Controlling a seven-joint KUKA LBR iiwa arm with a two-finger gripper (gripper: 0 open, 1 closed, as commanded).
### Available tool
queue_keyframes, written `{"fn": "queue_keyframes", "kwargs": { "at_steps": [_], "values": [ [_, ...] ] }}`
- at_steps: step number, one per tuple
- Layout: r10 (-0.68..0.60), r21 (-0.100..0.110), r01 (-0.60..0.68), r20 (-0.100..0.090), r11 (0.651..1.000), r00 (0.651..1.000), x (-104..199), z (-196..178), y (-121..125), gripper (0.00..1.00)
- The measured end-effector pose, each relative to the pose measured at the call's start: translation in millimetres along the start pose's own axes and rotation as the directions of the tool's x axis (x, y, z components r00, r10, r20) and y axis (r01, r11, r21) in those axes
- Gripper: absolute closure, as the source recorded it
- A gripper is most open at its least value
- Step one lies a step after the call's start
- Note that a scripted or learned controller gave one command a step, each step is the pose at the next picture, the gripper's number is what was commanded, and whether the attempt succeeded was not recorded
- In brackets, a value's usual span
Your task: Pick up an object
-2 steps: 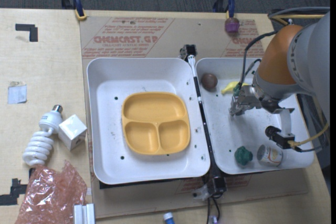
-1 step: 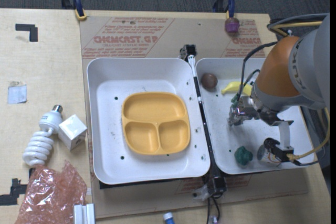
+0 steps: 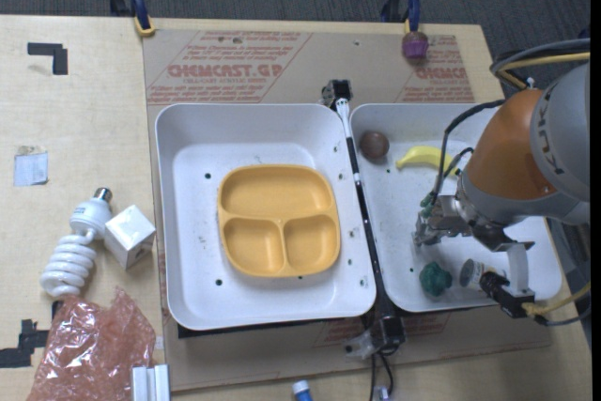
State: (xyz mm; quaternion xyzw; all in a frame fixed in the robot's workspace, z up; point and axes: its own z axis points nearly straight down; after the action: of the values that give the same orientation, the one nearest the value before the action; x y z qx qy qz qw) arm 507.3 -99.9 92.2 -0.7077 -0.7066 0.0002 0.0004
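Right bin (image 3: 399,291) holds a banana (image 3: 419,157), yellow and curved, near its far wall; a brown ball (image 3: 375,145) just left of it; a dark green lump (image 3: 435,278) and a small grey piece (image 3: 468,273) near the front. Gripper (image 3: 430,230) hangs over the bin's middle, between banana and lump; grip state cannot be told. Left bin (image 3: 178,202) holds a yellow three-part tray (image 3: 279,220).

Grey arm (image 3: 563,131) with orange band, yellow cables, seemingly metallic hand (image 3: 430,228).
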Motion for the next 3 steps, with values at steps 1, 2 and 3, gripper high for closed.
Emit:
{"fn": "queue_keyframes", "kwargs": {
  "at_steps": [1,2,3],
  "values": [
    [-0.004,-0.002,0.004,0.002,1.0,1.0,-3,-1,93,0.0],
    [-0.001,0.0,0.001,0.001,1.0,1.0,-15,0,57,0.0],
    [-0.004,-0.001,0.004,0.002,1.0,1.0,-21,-1,151,0.0]
  ]
}}
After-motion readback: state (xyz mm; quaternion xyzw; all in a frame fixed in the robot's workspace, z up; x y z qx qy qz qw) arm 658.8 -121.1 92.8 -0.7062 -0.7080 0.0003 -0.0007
